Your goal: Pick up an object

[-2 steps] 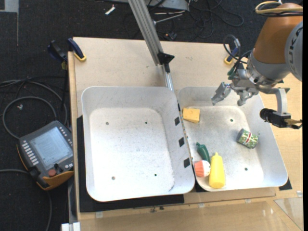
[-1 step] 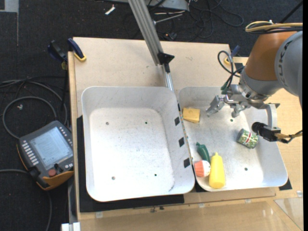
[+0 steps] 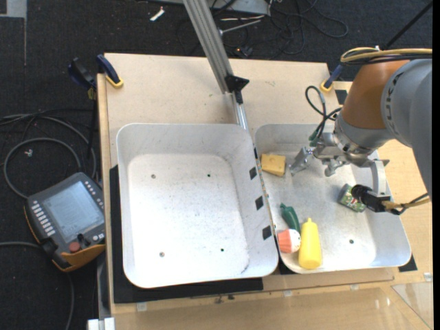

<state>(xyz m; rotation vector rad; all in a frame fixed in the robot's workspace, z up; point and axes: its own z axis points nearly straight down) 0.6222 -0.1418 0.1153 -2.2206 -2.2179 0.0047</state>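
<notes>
At your far left, off the surface, a grey handheld control pendant with an orange underside (image 3: 65, 215) lay on the dark floor. On the pale wooden surface (image 3: 172, 91) the left shallow white bin (image 3: 185, 205) sat against the right shallow white bin (image 3: 337, 218), their rims meeting down the middle. A silver metal rail (image 3: 210, 40) slanted down from the top edge to where the bins met. The things you could pick were all in the right bin. A pale yellow wedge-shaped block (image 3: 273, 164) lay near its upper left corner. Lower down, by its left wall, were a small dark green object (image 3: 290, 216), a red and white ball (image 3: 289, 239) just below it, and a yellow plastic bottle (image 3: 310, 243) touching the ball's right side. The pincer (image 3: 315, 163) hung over the upper part of the right bin, just right of the yellow block and apart from it; whether it was spread or pressed together you could not tell. The grey arm with its orange band (image 3: 371, 102) reached in from the right
</notes>
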